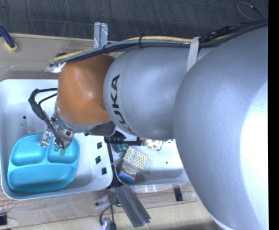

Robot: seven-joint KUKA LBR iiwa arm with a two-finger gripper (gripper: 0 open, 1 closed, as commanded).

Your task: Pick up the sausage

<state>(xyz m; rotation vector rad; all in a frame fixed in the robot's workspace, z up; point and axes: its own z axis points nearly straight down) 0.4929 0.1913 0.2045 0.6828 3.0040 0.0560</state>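
overhead slanted look at a wooden desk (29, 47) bearing two shallow white bins side by side. huge grey arm (192, 109) reaching in from the right, covering most of the scene, with an orange band (82, 95) above the wrist and black lettering on the grey casing next to it. black cables looping from the wrist at the left of the orange band, and a yellow and black cable bundle (144, 41) running along the top of the arm. gripper (54, 143) hanging low over the left bin (10, 92), right at the upper edge of a blue divided tray (41, 169) lying in that bin's near half. fingers small and partly hidden under the wrist; cannot tell whether spread or pressed together, nothing plainly seen between them. tray compartments showing plain blue. sausage not made out anywhere with certainty; possibly hidden beneath the arm. in the right bin (170, 169), just under the arm, a small patterned packet (134, 159) with a yellow and white check, resting against a blue rounded object (125, 178), and a white item with red marks (154, 144) beside them. small blue and yellow object (6, 37) at the desk's far left corner. dark carpet beyond the desk.
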